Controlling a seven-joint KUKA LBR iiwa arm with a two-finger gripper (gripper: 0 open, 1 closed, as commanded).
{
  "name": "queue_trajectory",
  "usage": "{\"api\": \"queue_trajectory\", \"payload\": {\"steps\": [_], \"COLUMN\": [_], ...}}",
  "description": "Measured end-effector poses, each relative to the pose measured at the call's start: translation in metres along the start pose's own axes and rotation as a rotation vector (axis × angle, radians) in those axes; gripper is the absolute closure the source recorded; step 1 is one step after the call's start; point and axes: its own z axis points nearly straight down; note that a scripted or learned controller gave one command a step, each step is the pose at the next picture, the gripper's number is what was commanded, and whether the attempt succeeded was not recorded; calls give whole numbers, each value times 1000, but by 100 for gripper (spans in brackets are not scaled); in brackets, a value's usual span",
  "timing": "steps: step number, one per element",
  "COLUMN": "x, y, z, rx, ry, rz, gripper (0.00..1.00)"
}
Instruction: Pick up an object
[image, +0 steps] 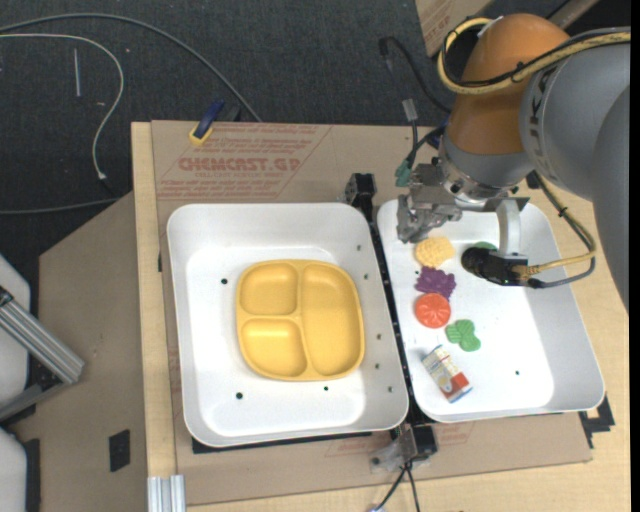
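My gripper hangs over the far left part of the right bin, just above a pale yellow knobbly piece. Below that piece lie a purple grape bunch, an orange-red round slice, a green leafy piece and a small red, white and blue carton on its side. Another green piece peeks out beside the wrist. I see nothing held in the gripper.
The left bin holds a yellow divided plate. The right half of the right bin is bare white floor. A ridge where the two bin walls meet runs just left of the gripper.
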Motion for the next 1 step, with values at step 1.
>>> {"api": "queue_trajectory", "payload": {"steps": [1], "x": [61], "y": [3], "z": [-9], "rx": [-6], "ry": [-1], "rz": [-1], "gripper": [100]}}
